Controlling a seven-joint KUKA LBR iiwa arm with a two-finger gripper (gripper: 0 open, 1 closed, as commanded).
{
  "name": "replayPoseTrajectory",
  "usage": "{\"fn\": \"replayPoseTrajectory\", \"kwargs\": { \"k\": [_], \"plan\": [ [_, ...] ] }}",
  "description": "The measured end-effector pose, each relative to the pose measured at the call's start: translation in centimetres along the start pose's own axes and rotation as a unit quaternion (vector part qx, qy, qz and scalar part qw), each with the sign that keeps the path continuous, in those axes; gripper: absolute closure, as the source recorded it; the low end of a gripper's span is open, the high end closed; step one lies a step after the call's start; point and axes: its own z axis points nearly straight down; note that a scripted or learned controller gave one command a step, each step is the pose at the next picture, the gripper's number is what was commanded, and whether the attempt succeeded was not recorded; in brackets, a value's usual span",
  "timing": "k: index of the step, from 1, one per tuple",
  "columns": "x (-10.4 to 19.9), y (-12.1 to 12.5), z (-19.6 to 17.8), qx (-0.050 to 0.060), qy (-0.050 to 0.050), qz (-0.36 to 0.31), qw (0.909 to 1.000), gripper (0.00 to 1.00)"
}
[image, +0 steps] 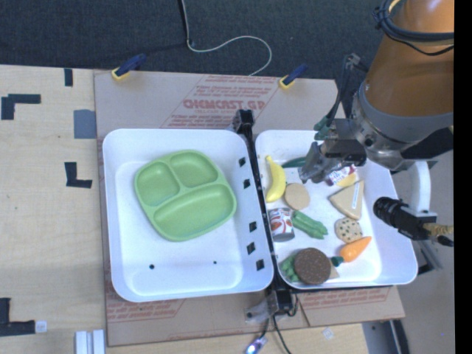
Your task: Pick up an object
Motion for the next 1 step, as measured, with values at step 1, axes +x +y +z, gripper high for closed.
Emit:
{"fn": "replayPoseTrajectory", "kwargs": {
  "k": [1],
  "plan": [
    [6.44, 0.15, -5.02, 0.004, -0.001, -0.001, 1.0000, 1.00]
  ]
}}
